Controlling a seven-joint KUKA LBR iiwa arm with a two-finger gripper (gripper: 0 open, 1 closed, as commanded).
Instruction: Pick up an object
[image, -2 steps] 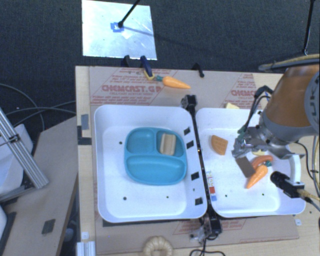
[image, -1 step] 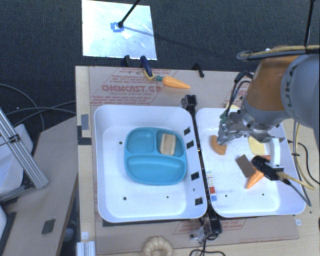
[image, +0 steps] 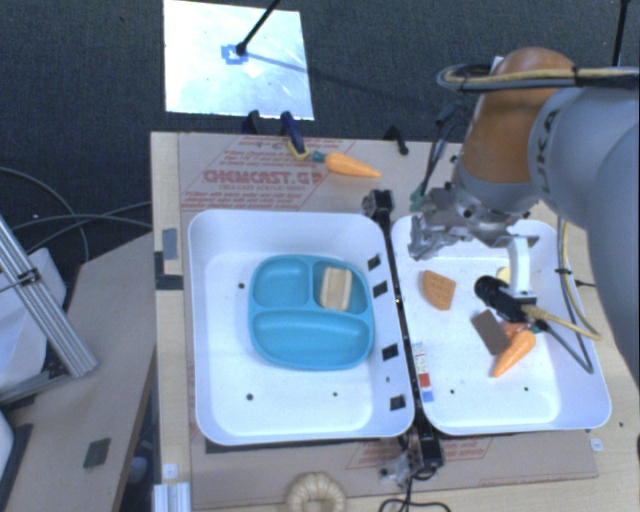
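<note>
My gripper (image: 424, 243) hangs over the back left part of the right bin (image: 560, 400), close to the divider between the bins. Just in front of it, an orange-tan wedge (image: 437, 289) lies on the bin floor, apart from the gripper. Further right in the same bin lie an orange carrot (image: 513, 352), a grey-brown flat block (image: 489, 330) touching the carrot, and a pale yellow piece (image: 504, 271) partly hidden behind the wrist. I see nothing held by the gripper.
The left bin (image: 230, 400) holds a blue divided plate (image: 300, 330) with a tan slice (image: 335, 288) in its back right compartment. Another carrot (image: 345, 165) lies on the cardboard behind the bins. A beige ring (image: 315, 492) sits at the bench's front edge.
</note>
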